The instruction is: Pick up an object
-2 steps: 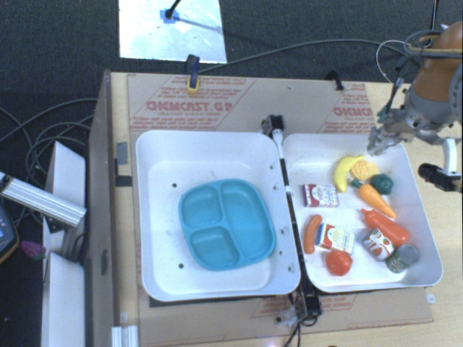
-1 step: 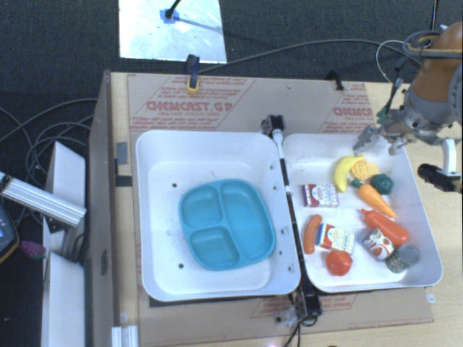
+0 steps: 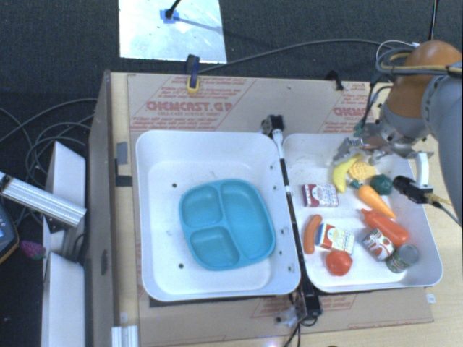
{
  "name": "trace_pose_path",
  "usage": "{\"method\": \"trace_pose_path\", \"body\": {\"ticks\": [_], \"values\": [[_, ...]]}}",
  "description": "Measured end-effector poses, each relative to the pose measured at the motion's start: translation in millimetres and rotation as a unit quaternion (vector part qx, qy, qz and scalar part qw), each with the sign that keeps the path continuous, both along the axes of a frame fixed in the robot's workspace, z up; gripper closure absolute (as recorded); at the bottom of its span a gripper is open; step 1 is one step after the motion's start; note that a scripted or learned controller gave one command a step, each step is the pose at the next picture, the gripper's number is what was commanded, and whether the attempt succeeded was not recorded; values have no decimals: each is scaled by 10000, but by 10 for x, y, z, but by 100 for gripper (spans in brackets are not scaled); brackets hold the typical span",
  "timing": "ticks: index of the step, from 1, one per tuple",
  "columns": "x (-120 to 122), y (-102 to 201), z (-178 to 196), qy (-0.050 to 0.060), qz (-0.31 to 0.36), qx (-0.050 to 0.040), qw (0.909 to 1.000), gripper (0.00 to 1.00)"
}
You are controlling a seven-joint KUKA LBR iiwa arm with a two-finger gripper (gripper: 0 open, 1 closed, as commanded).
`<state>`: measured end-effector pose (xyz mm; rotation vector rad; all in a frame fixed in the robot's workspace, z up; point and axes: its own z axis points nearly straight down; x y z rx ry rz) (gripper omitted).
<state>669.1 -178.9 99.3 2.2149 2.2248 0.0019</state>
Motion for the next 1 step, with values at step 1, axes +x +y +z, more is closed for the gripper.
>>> {"method": "trace_pose_path", "body": {"ticks": [1], "values": [[-203,189,-75,-80,-2,-43,10000,0]]}}
